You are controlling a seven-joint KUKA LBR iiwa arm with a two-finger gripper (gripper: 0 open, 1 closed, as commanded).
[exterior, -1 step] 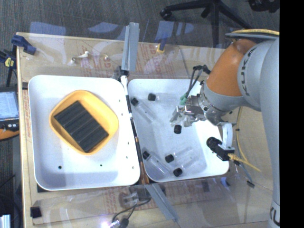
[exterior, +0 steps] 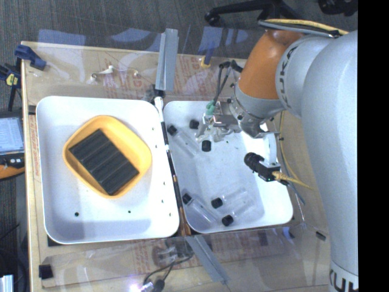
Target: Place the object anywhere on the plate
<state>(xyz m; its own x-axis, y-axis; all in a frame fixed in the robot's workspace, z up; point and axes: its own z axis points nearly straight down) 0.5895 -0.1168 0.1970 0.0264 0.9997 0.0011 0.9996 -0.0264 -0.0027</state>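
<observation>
Right bin (exterior: 276, 215): black object (exterior: 206, 145), perhaps touching gripper (exterior: 209, 126).

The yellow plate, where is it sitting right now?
The plate lies in the left bin, toward its upper middle, with a dark ridged slab on it. The claw is over the right bin.

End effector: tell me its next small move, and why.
Probably lower the end effector onto one of the small clear objects under it in the right bin. It hangs over that bin's upper left part, while the yellow plate sits in the left bin.
</observation>
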